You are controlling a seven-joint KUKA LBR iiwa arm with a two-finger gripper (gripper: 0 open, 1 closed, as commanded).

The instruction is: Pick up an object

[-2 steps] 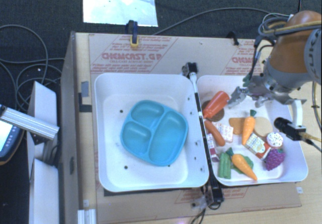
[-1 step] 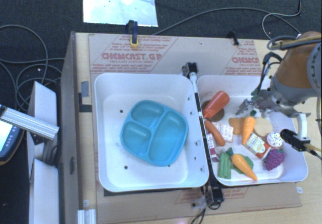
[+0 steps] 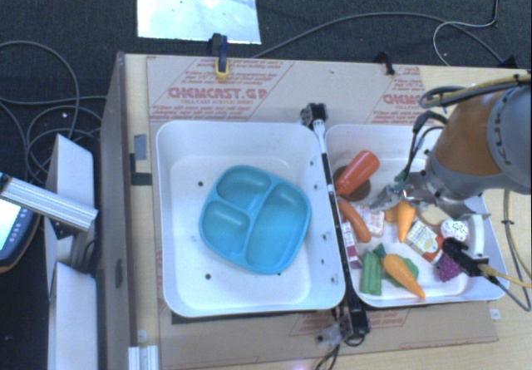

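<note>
The toys lie heaped in the right bin (image 3: pixel 474 298): a red pepper (image 3: pixel 358 169) near its back left, an orange carrot (image 3: pixel 402 274) and a green vegetable (image 3: pixel 371 273) toward the front, purple grapes (image 3: pixel 450 267) at the right. The gripper (image 3: pixel 397 194) is down among them just beside a small upright carrot (image 3: pixel 405 219), with nothing visibly lifted. I judge the pick not yet made, with grasping and raising left, while the left bin (image 3: pixel 179 219) holds a blue divided plate (image 3: pixel 254 218).
</note>
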